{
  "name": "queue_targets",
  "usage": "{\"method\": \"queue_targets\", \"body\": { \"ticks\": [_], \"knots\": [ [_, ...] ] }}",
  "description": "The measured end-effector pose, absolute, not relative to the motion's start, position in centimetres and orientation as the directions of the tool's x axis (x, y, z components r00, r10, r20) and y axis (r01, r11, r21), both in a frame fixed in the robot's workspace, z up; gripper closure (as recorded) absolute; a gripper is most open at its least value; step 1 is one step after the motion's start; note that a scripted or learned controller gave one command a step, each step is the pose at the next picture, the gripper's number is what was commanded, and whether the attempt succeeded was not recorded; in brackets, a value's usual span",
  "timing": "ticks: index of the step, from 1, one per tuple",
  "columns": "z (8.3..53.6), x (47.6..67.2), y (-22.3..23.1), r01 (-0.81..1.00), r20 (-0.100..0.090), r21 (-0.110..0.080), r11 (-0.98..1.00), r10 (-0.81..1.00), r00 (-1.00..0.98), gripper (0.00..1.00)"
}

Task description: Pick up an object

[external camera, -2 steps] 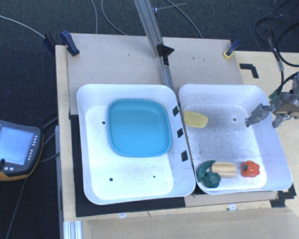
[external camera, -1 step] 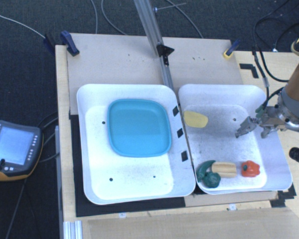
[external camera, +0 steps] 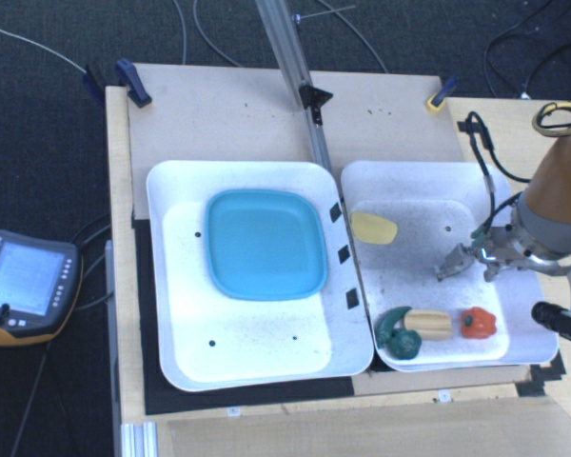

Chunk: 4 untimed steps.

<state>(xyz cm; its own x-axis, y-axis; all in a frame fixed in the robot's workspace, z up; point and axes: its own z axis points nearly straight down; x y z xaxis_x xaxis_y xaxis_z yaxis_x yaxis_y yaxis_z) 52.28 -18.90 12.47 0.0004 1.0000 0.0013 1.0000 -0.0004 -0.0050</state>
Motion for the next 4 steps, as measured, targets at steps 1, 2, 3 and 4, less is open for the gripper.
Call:
{"method": "queue_targets", "body": {
  "ticks": [1,2,3,4],
  "knots": [
    [9.4,52.2,-18.9,1.000,0.001,-0.002,0.000,1.000,0.000,0.00],
    [10.6,52.3,-18.9,1.000,0.000,0.001,0.000,1.000,0.000,1.00],
    [16.2,51.6,-18.5,1.000,-0.001,0.005,0.000,1.000,0.000,1.00],
    [20.4,51.6,-18.4,1.000,-0.001,0.004,0.001,1.000,-0.001,1.00]
  ]
}}
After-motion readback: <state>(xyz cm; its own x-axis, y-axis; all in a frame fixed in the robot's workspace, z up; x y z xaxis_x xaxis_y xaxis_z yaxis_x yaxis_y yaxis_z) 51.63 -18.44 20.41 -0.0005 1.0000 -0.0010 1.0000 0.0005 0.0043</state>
